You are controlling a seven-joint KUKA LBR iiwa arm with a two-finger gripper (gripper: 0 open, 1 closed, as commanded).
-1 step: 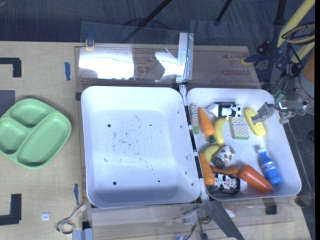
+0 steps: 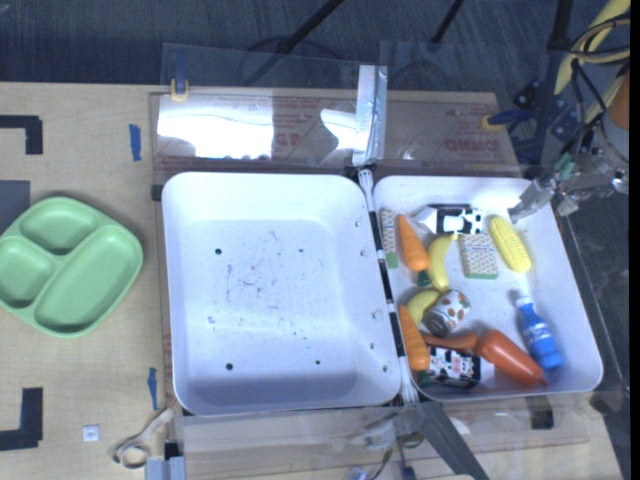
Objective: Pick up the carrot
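Grey two-finger gripper point(image 2: 528, 204) hovering over right white bin's point(image 2: 585, 353) top-right edge; grip state unclear, can't tell. Orange tapered carrot point(image 2: 411, 244) lying inside.

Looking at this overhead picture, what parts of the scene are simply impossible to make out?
- Claw: in the camera view it is small and blurred at the right bin's far corner; open or shut is unclear.
- Arm: cut off by the right edge.
- Carrot near the bins' divider: its lower end is tucked behind the banana.
- Black-and-white box: the print is too small to read, and an orange toy overlaps it.
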